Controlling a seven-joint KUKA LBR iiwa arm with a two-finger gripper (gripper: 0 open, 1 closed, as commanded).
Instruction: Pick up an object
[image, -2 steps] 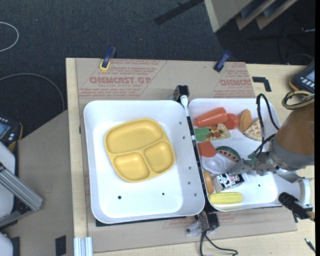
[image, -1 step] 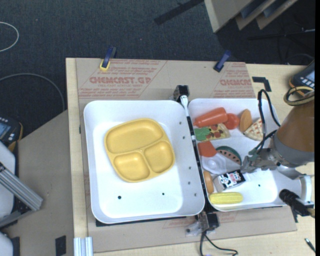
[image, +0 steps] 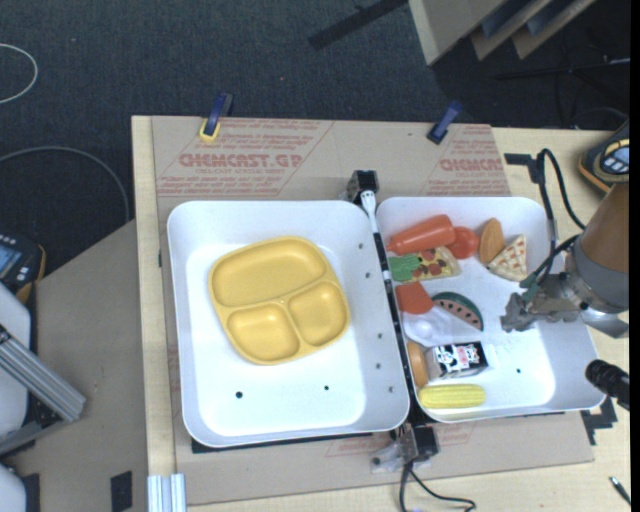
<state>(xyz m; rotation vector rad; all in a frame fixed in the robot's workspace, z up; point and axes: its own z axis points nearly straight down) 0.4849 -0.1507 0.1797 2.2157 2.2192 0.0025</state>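
1. While the arm reaches in from the right, I see the claw (image: 518, 312) low over the right bin (image: 540, 375), above a bare patch of its floor; I cannot tell its state from this angle.
2. Candidates for the pick crowd the left half of that bin: an orange-red toy (image: 425, 234) at the far end, a pizza slice (image: 511, 256) and a bread roll (image: 490, 238) further right, a watermelon slice (image: 458, 308) mid-bin.
3. Nearer me lie a small black-and-white carton (image: 458, 358) and a yellow corn cob (image: 451, 397) by the near rim.
4. My guess is that the watermelon slice, just left of the claw, is the likeliest target.
5. On the worktop's left, the left bin (image: 190, 330) holds a yellow divided plate (image: 278, 298), well apart from the arm.
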